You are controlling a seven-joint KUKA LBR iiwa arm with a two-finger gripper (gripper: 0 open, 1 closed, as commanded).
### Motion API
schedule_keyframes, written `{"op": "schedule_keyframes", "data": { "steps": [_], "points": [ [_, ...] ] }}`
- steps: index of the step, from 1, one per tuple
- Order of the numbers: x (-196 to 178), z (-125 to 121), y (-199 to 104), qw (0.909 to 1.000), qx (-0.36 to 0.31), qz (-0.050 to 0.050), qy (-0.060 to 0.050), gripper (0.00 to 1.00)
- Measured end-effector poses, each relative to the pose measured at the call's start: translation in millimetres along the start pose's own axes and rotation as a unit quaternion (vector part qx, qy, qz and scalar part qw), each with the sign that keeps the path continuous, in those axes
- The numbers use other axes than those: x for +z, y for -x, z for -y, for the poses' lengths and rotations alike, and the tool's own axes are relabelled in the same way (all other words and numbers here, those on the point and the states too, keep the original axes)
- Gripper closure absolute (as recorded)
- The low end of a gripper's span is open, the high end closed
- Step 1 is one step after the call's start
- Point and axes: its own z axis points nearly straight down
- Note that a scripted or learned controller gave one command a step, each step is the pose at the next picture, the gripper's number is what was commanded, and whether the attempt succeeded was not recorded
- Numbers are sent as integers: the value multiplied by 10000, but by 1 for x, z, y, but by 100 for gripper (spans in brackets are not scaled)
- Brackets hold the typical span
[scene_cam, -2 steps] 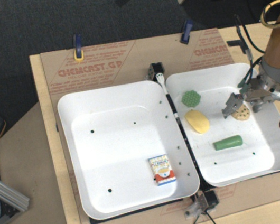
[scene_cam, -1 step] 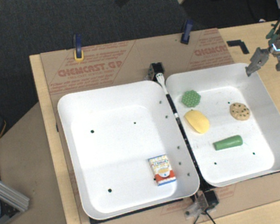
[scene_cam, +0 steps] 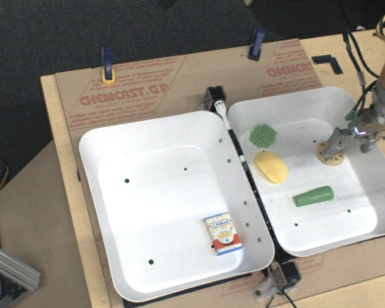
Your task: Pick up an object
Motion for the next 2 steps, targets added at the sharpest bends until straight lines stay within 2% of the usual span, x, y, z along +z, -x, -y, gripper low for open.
{"op": "schedule_keyframes", "data": {
  "steps": [1, 2],
  "points": [
    [44, -13, -31, 10000, -24, 40, 86, 0],
    [29, -15, -28, 9999, -11, 62, 128, 100]
  ]
}}
